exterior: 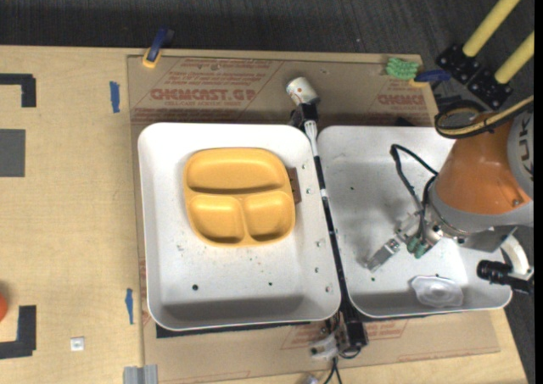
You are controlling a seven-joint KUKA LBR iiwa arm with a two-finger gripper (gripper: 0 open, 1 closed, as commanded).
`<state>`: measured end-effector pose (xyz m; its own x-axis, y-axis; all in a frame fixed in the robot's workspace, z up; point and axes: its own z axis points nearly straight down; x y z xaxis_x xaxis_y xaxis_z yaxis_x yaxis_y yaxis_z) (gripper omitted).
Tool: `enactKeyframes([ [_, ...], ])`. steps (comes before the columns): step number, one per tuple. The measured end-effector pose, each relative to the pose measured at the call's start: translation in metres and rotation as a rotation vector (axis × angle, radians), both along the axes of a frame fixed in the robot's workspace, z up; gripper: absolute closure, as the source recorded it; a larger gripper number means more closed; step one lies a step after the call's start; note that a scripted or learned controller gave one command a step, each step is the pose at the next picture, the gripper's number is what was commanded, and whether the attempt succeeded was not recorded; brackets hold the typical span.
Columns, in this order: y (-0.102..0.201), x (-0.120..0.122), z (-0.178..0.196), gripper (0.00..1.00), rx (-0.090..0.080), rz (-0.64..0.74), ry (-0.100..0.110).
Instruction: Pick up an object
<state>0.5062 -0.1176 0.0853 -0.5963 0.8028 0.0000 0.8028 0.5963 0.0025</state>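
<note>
1. I can't tell how the gripper [383,253] jaws stand; it hangs low inside the right bin [361,162], with bare floor toward its left wall.
2. A clear plastic object [437,291] lies by the near rim.
3. I see a yellow divided tray [240,196] in the left bin [165,221].

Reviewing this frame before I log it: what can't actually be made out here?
- Gripper: too small and blurred in the camera view to tell what its tips are doing, or whether anything sits between them.
- Clear object near the front of the right bin: see-through against white, identity unclear.
- Right bin's far right side: covered by the arm.
- Yellow tray: undersides hidden.
</note>
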Motion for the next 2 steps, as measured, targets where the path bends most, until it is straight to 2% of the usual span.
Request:
enactKeyframes([
  [1, -0.011, -0.012, 0.062, 0.00, -0.003, 0.285, -0.003],
  [2, -0.044, 0.020, 0.068, 0.00, -0.005, 0.561, -0.004],
])
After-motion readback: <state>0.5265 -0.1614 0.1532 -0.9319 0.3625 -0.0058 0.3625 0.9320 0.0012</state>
